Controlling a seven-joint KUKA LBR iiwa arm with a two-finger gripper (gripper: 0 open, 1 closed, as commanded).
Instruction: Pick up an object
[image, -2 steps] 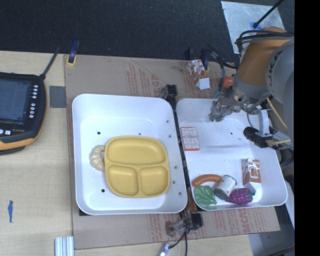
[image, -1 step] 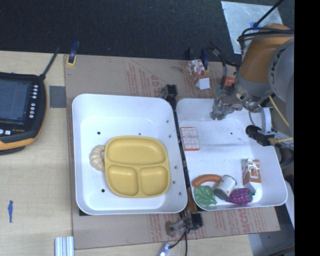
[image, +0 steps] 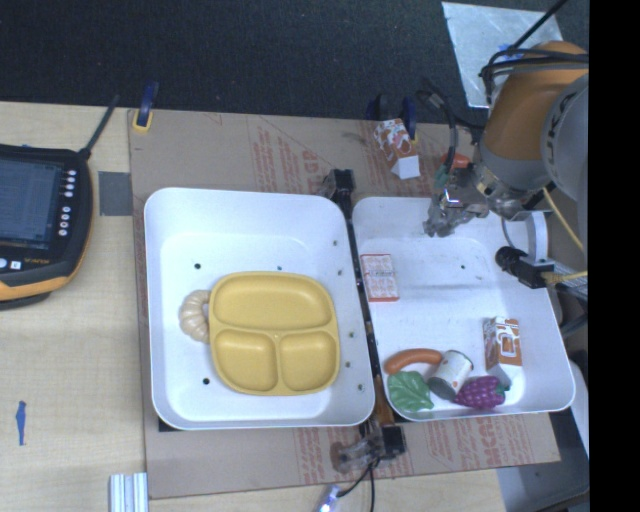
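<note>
From above, I see the gripper (image: 443, 222) over the far corner of the right bin (image: 455, 275). I cannot tell its grip state at this size; nothing shows in it. The pickable things lie well apart from it, gathered at the near edge: a sausage (image: 412, 358), a green leaf (image: 409, 391), a small can (image: 450, 372), purple grapes (image: 481, 393) and a snack packet (image: 502, 342). A yellow divided tray (image: 272, 331) sits in the left bin (image: 250, 225).
</note>
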